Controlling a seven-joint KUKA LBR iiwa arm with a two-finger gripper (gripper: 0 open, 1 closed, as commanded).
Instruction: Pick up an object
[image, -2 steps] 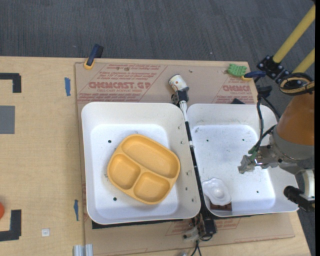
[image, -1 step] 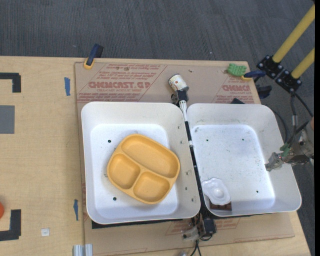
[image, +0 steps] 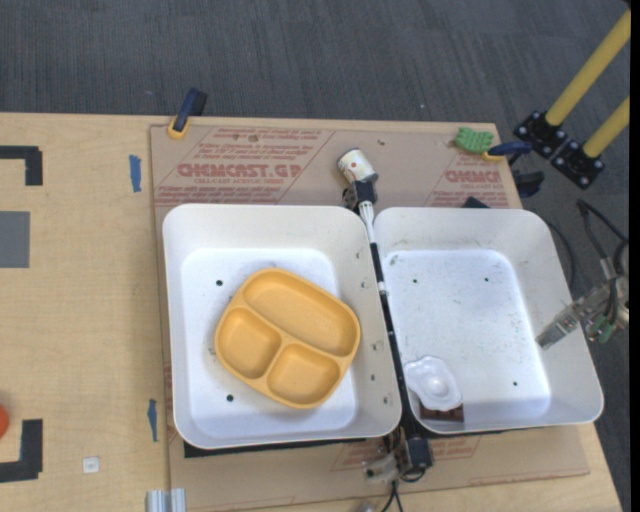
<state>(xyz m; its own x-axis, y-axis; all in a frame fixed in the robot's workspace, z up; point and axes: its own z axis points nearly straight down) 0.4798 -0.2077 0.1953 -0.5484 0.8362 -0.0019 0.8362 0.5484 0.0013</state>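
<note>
Two white bins (image: 190, 240) sit side by side. One yellow divided plate (image: 288, 338) lies in one bin; one small white object (image: 433, 381) in the other

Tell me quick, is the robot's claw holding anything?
Gripper: at the right bin's right edge, nothing seen in it; open or shut cannot be told.

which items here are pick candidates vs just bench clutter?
Pick candidates:
yellow divided plate, left bin
small white object, right bin
gripper, at the right bin's right wall

Clutter:
green clamp
yellow-handled clamp
blue tape
</note>
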